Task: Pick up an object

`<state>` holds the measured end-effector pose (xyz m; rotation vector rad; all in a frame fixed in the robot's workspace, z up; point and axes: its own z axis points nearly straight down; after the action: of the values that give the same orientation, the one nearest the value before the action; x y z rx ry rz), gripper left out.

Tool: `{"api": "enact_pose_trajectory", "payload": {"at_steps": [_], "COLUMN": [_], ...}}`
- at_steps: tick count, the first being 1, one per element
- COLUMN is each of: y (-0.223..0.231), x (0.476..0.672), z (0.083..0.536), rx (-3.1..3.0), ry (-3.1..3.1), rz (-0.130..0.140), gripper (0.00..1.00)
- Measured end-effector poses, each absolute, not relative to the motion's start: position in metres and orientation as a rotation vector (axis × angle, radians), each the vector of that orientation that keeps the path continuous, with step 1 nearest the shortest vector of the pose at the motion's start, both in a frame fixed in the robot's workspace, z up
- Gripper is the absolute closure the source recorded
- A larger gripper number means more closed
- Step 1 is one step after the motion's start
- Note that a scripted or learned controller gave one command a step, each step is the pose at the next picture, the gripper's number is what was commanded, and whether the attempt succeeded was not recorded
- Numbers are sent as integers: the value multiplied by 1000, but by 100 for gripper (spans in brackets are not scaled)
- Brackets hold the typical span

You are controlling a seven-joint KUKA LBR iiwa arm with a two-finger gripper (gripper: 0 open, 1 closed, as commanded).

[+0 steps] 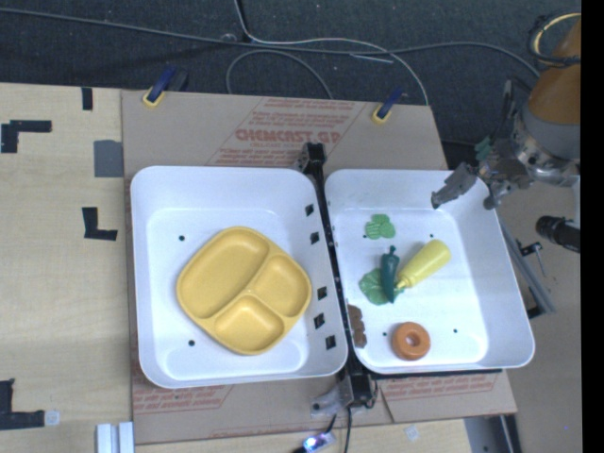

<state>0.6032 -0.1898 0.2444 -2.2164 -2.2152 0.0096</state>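
The right bin (491, 281) holds several small objects: a yellow corn-shaped piece (424, 262), a dark green leafy toy (382, 281), a small light green piece (379, 226), an orange ring like a donut (411, 340) and a small brown item (357, 326) by the bin's left wall. My gripper (469, 187) hovers over the far right corner of that bin, fingers spread open with nothing between them. It is well apart from all the objects.
The left bin (156, 253) contains a yellow divided plate (243, 289). Both bins rest on a cardboard sheet (283, 130). Black cables (311, 55) run across the dark floor behind. The arm's orange band (559, 83) is at the right edge.
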Motion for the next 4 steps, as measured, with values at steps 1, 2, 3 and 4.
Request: {"api": "enact_pose_trajectory", "payload": {"at_steps": [1,2,3,4], "y": [-190,-190,-191,-184], "x": [605,602,597,601], "z": [249,205,161,114], "rx": [-2220,-2218,-2218,-2218], "ry": [-2223,-2220,-2220,-2222], "rz": [2,6,6,4], "gripper": [0,0,0,0]}}
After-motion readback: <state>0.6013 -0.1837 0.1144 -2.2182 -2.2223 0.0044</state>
